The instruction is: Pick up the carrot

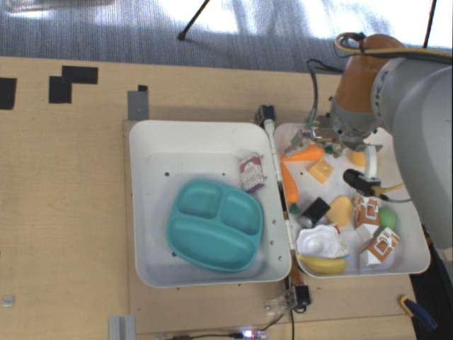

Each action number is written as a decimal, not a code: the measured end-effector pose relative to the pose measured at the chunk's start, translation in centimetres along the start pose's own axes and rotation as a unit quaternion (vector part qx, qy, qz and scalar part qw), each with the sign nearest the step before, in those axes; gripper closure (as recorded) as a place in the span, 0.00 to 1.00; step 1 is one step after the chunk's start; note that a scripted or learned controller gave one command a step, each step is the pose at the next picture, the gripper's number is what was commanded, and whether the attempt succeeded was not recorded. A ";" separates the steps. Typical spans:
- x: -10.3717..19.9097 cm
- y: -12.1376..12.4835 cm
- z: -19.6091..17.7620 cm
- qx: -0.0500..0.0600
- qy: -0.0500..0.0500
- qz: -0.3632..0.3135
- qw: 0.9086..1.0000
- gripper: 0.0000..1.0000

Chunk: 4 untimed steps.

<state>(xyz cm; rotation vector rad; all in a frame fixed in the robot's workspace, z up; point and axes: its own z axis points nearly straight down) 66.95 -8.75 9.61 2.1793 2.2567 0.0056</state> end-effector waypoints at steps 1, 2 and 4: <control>0.2 -4.0 1.1 0.002 0.000 0.024 1.000 0.00; -0.1 -0.8 -0.2 0.013 0.003 -0.086 0.996 0.00; -0.1 -0.6 -1.4 0.009 0.001 -0.088 0.996 0.00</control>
